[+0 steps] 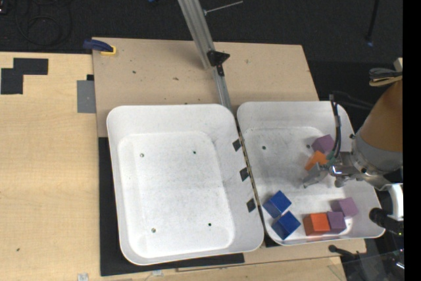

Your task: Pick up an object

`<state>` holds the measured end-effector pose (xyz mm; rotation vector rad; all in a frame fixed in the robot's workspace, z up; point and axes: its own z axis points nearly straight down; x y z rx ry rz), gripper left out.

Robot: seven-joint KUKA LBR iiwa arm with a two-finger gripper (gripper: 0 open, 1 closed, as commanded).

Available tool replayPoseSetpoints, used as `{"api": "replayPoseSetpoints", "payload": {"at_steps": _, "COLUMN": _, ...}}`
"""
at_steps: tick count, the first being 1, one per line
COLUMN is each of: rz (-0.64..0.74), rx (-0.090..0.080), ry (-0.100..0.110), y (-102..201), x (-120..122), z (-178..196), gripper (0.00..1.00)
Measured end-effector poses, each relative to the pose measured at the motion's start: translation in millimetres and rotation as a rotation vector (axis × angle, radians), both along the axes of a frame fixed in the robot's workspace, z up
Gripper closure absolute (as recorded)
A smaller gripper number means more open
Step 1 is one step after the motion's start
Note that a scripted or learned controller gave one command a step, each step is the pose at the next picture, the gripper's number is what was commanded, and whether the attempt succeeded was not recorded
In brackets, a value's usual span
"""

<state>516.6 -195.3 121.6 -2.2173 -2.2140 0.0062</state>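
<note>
Closing on a single object is the step in hand, and it needs a clean approach in a crowded bin. The two-finger gripper (316,171) sits low in the right-hand shallow white bin (276,118), toward that bin's right wall, on the grey arm with its orange band (385,125). Whether its fingers are spread or pressed together cannot be told: they are small, dark and blurred against the bin floor.

Just at the gripper lies a small orange block (318,157), and touching or just beside that, toward the right wall, a pale purple block (323,143). The view does not show either one between the fingers, so treat neither as held.

Along the bin's near edge lie the other candidates:
- two blue cubes (281,212), close together, near the bin's near-left corner;
- an orange-red cube (319,224), with a purple cube (336,221) touching it;
- a further purple block (348,207) near the near-right corner.

The left-hand shallow white bin (131,122) carries no load to consider.

Recommended practice: centre the fingers over the orange block alone, keeping the purple neighbour outside the grip line, since a two-block pinch is likely to slip. Descend until the fingers straddle the block's sides, shut firmly, then lift straight up. Confirm the block rises with the fingers before traversing.
</note>
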Motion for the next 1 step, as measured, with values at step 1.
{"api": "replayPoseSetpoints", "payload": {"at_steps": 1, "rz": -0.001, "rx": -0.001, "ry": -0.006, "y": 0.4, "x": 0.3, "z": -30.9, "gripper": 0.0}}
